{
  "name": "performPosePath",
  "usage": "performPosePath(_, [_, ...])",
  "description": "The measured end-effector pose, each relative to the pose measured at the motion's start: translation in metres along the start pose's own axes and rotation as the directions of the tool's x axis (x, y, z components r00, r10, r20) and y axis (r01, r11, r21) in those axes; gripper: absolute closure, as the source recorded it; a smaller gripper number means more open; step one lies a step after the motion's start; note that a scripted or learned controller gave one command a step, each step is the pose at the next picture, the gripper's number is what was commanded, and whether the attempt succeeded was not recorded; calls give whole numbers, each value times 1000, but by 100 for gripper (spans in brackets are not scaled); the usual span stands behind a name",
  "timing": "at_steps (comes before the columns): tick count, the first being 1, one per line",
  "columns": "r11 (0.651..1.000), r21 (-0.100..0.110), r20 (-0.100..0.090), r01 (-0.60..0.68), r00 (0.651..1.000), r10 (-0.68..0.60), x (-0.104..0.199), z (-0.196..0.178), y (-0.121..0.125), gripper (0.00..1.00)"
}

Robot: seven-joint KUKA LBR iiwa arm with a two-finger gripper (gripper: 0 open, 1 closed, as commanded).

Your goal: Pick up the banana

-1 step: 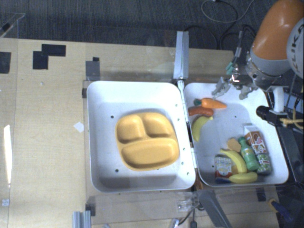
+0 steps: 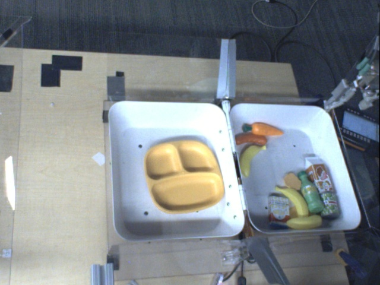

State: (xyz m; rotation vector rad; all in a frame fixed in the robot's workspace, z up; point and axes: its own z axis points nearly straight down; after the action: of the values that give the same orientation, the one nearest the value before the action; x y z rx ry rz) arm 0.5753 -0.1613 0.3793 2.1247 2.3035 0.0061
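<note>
The left bin (image 2: 119,177) holds 1 yellow divided tray (image 2: 183,175). Right of this tray, in the right bin (image 2: 332,129), 1 banana (image 2: 249,158) lies against the near-left wall. Its long axis runs diagonally, upper end toward the carrots (image 2: 259,133), lower end toward the divider. A second banana (image 2: 295,199) lies further right, beside a green bottle (image 2: 310,195) and carton (image 2: 323,187). The gripper (image 2: 356,88) sits beyond the bin's far-right corner; its finger state cannot be determined.

A pale wooden bench (image 2: 59,159) is seen from above, marked with black patches (image 2: 59,69). Beyond it, dark grey carpet (image 2: 148,10) is laid, crossed by a looped cable (image 2: 274,12). Even, soft lighting is cast throughout.
</note>
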Motion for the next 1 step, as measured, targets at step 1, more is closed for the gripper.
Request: performPosePath(1, [997,4,-2,-73,997,73,-1,147,-9,0])
